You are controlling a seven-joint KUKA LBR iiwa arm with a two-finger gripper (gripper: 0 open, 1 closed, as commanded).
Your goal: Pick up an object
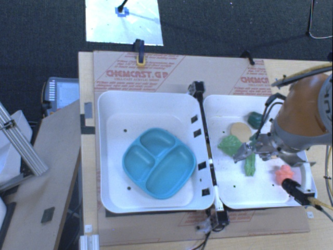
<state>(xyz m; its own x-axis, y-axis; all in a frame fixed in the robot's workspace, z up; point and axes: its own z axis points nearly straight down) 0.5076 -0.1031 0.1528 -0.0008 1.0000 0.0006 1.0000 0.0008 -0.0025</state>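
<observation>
Arm reaches in from right, low over right bin (229,194), likely so gripper (243,152) can get at toys there. Gripper tip sits right by green toy (229,144), maybe touching. Fingers: cannot tell if spread or closed, nothing seen between them. Right bin also has tan round thing (240,129), dark green lump (255,119), small green stick (250,164), orange toy (283,174). Left bin (112,139) has blue plate (158,162) with three parts.
</observation>
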